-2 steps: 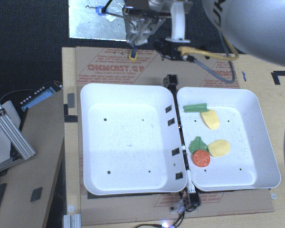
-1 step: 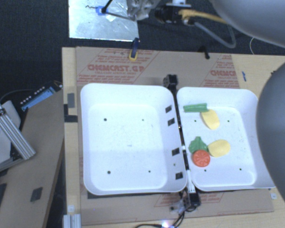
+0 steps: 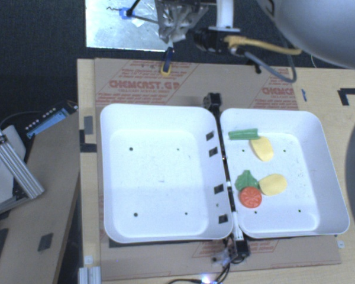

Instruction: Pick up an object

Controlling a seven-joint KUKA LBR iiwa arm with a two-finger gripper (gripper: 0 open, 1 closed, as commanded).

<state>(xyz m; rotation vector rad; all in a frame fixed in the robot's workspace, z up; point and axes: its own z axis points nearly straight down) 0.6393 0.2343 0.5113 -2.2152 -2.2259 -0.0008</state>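
Note:
The right bin (image 3: pixel 319 158) holds several small toy foods: a green bean-like piece (image 3: pixel 243 134) near its back left, a pale yellow piece (image 3: pixel 262 149) just below it, a yellow lemon-like piece (image 3: pixel 273 184), a green leafy piece (image 3: pixel 246 179) and a red tomato slice (image 3: pixel 251 198). My gripper (image 3: pixel 173 37) hangs high at the top of the view, beyond the back edge of the left bin (image 3: pixel 115 158) and far from the objects. Nothing shows between its fingers.
A brown cardboard sheet (image 3: pixel 145 78) underlies both bins. A black hinge strip (image 3: pixel 223 170) runs between them. A small blue and yellow item (image 3: pixel 166 64) lies on the cardboard under the gripper. A yellow cable (image 3: pixel 260 43) trails from the arm. Equipment stands at the left (image 3: pixel 12 164).

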